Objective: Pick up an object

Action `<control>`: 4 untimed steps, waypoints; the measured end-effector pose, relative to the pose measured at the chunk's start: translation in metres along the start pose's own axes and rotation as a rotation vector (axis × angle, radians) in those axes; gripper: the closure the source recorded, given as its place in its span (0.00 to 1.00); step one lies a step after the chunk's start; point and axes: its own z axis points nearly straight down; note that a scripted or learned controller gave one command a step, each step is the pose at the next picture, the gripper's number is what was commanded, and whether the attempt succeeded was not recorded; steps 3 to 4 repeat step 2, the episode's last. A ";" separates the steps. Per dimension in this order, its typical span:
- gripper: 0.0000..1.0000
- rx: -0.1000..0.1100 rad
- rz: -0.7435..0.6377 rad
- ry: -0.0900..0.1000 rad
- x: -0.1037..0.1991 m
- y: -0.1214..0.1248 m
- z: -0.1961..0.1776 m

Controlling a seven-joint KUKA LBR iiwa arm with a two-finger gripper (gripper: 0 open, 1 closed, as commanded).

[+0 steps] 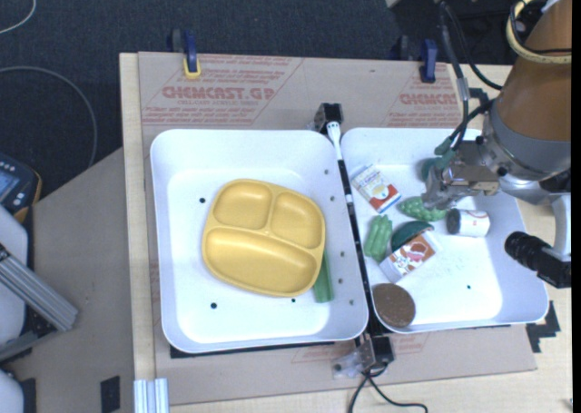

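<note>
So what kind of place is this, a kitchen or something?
More likely a robotics lab or test bench. A robot arm reaches over two white bins clamped to a board, with a yellow divided plate and small toy-like items inside, and loose cables on dark carpet.

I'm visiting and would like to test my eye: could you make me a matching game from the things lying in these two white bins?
Things:
1. yellow divided tray
2. brown disc
3. small white cylinder
4. green pepper-like piece

Places:
A. near corner of the right bin, by the divider
B. middle of the left bin
C. right bin, just right of the divider
D. right bin, beside the pincer

Pairs: 1-B, 2-A, 3-D, 4-C
</note>
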 end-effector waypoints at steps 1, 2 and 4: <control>1.00 -0.003 -0.001 -0.001 0.000 0.001 -0.010; 1.00 -0.005 -0.001 -0.002 0.000 0.002 -0.020; 1.00 -0.005 -0.001 -0.002 0.000 0.002 -0.020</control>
